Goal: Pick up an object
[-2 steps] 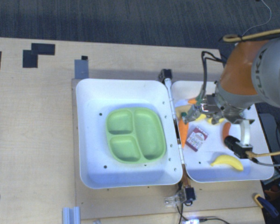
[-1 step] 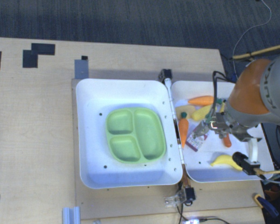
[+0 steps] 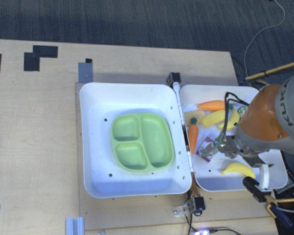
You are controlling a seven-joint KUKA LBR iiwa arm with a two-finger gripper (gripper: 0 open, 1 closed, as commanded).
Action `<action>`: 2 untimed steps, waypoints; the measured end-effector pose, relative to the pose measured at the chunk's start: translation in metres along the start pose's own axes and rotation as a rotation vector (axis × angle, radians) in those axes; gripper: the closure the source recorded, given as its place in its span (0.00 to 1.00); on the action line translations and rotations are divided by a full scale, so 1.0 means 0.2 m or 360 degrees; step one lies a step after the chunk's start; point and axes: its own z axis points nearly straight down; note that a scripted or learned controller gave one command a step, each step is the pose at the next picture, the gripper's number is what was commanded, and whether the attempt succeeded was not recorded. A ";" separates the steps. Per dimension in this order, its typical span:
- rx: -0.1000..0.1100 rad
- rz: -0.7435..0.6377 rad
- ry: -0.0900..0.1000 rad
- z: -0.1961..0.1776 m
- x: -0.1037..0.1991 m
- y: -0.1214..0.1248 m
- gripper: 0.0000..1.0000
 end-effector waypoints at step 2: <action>0.0025 -0.0005 0.0002 -0.47 0.33 0.26 1.00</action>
